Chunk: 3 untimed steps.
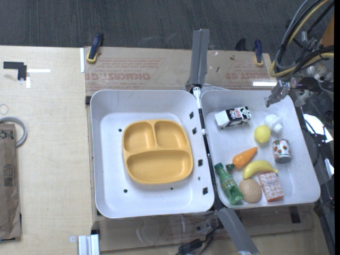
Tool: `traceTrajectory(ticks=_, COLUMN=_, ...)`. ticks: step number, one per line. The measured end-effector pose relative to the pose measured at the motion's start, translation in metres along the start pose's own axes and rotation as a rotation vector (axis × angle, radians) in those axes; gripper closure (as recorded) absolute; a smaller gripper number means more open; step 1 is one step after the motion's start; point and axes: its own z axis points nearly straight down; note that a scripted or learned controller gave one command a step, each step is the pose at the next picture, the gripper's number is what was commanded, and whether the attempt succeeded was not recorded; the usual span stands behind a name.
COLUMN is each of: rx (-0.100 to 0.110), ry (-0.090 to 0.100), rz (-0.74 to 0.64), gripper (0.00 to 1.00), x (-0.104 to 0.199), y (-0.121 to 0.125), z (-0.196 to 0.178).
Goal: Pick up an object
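One tray (pixel 158 152), one lemon (pixel 262 134), one banana (pixel 258 168)

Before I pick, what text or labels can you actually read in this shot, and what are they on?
"CHEMCO21": red print, upside down, on the cardboard sheet behind the bins; the rest of that line is too blurred.
Red carton: label print too small to read.
Small can: red pattern, no legible words.
Green bottle: label unreadable.
Brown paper bag: dark print, too blurred.
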Motion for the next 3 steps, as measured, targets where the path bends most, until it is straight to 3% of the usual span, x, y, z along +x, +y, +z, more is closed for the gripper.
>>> traceTrajectory(ticks=1, rx=-0.001, ry=-0.002, rz=0.031, gripper=0.00, x=0.016, y=0.002, z=-0.124)
traceTrajectory(ticks=2, rx=-0.001, ry=-0.001, rz=-0.106, gripper=0.00, x=0.001, y=0.055, z=0.019)
traceTrajectory(ticks=3, rx=-0.002, ry=-0.001, rz=-0.202, gripper=0.00, x=0.000, y=0.057, z=0.139)
